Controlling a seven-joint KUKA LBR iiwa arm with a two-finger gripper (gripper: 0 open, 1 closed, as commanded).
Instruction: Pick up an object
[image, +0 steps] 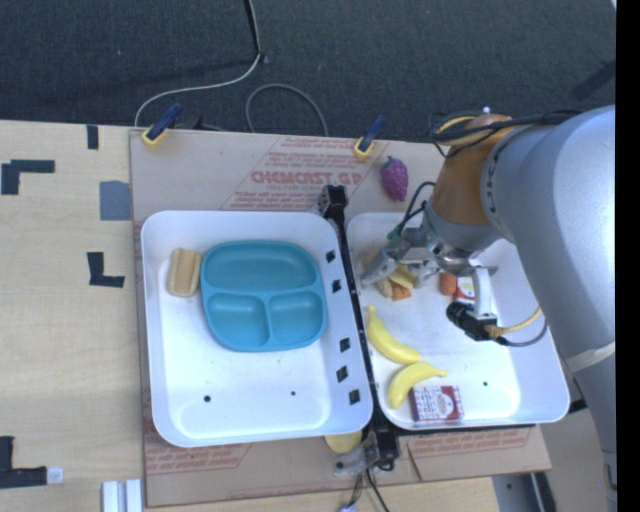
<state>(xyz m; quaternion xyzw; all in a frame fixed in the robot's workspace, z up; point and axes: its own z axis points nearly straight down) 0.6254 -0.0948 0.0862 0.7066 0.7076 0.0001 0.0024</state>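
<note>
My gripper (392, 266) is low in the right bin (520, 300), near its upper left corner, at the end of the grey arm with the orange band (462, 190). A small tan and orange piece (401, 289) lies right under or against its tip. An orange item (448, 284) lies just to the right, beside the wrist. Two yellow bananas sit lower in the same bin: one (390, 343) along the left wall, the other (413, 380) below it. A red and white box (435, 404) rests at the bin's front edge.
The left bin (170, 370) holds a blue divided plate (264, 294) and a tan bread-like piece (183, 271) beside it. A purple grape bunch (394, 178) lies on the cardboard behind the right bin. A black divider (345, 300) runs between the bins.
</note>
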